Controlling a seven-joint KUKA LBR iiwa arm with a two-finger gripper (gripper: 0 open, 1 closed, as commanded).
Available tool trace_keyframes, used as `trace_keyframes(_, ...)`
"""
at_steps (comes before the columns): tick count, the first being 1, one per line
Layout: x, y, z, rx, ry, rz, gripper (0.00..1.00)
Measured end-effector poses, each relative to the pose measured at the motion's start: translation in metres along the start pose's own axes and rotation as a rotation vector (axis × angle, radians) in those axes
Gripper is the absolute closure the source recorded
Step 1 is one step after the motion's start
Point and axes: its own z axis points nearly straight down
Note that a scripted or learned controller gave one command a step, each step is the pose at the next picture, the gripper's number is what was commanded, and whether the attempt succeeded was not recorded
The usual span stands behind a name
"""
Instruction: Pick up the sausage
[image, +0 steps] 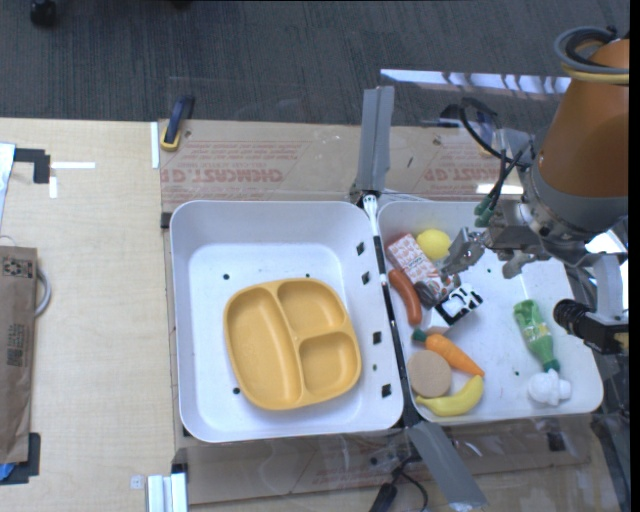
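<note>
I see the sausage (405, 296) lying just inside the right bin (585, 400), against its left wall. My gripper (462, 252) hovers near, toward the bin's middle; its state I cannot tell.

A robotics lab – plywood bench (80, 300), two white bins (190, 300), grey carpet (280, 50), loose cables (480, 130)

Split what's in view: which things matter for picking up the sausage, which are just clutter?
Job:
- sausage, at the right bin's left wall
- gripper, above the right bin

Clutter:
- lemon
- carrot
- banana
- green bottle
- red packet
- yellow divided plate in the left bin
</note>
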Motion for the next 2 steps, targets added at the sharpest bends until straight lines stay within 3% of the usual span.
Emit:
trace_keyframes(1, 0.056, 0.053, 0.126, 0.004, 0.000, -0.065, 0.00)
trace_keyframes(2, 0.132, 0.018, 0.118, 0.004, -0.001, 0.083, 0.00)
